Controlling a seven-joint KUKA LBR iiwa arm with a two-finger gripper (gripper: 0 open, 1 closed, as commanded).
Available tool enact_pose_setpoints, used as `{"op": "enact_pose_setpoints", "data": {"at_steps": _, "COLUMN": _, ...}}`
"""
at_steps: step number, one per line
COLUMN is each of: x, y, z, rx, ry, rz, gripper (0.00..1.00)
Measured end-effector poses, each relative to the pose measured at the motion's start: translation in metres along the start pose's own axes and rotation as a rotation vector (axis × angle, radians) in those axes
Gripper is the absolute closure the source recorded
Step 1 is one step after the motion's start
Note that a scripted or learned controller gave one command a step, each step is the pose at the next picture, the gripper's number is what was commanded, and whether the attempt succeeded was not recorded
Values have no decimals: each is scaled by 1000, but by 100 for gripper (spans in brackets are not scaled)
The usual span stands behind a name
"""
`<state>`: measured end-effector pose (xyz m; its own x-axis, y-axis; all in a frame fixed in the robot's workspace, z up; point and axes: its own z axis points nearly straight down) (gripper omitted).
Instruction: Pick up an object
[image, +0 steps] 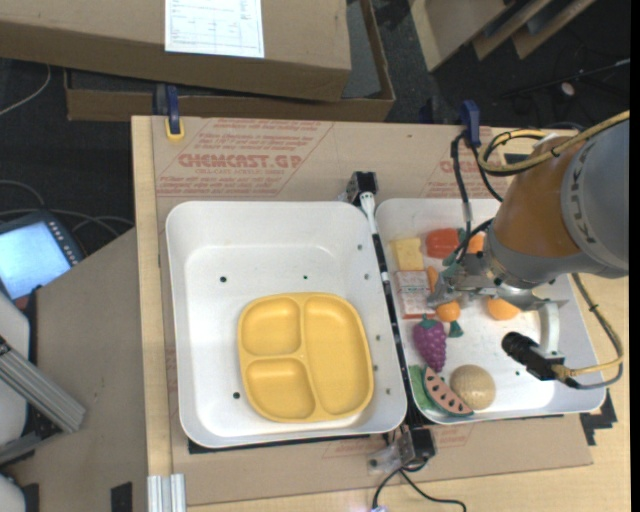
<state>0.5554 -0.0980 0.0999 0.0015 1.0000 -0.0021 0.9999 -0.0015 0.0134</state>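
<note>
I count two bins: left bin (190, 300) carries one yellow tray (303, 356); right bin (530, 395) carries one grape bunch (431, 343), one watermelon slice (444, 391), near its front-left corner. Hand (452, 290) grip: cannot tell.

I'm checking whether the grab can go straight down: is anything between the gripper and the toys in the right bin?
Nothing visible blocks it. The gripper is already down among the toys in the right bin, with the purple grapes just below it and the small orange piece at its tip. The arm's wrist hides what lies directly beneath.
</note>
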Motion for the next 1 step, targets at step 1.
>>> {"op": "enact_pose_setpoints", "data": {"at_steps": 1, "x": 64, "y": 2, "z": -90, "rx": 4, "ry": 4, "rz": -9, "gripper": 100}}
